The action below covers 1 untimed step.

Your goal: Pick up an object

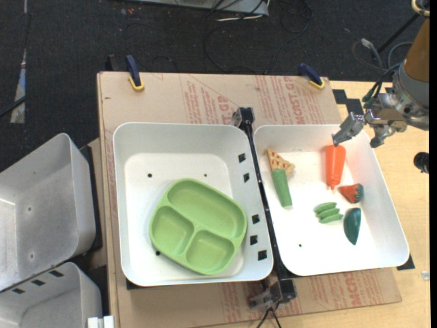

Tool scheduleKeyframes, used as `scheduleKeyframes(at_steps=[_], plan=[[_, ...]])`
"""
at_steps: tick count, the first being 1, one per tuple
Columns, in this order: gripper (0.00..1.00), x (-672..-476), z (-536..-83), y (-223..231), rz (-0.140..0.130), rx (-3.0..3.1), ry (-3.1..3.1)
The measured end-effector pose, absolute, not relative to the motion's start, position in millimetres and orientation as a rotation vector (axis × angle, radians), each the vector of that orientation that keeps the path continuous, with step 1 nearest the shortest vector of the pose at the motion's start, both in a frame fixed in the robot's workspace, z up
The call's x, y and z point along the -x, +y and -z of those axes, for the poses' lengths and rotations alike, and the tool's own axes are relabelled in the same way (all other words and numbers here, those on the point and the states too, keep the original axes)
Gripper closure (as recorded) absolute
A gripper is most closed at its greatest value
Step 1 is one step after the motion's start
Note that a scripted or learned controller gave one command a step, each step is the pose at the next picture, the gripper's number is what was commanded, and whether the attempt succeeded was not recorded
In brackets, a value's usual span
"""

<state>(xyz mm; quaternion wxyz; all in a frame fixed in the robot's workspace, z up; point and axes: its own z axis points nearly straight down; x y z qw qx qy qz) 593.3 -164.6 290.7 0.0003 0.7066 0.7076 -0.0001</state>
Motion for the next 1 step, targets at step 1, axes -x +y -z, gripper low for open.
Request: scheduleKeyframes(at_steps=[1], plan=[[0.00, -591.4, -245.6, -170.2, 0.005, -2.225, 2.222]])
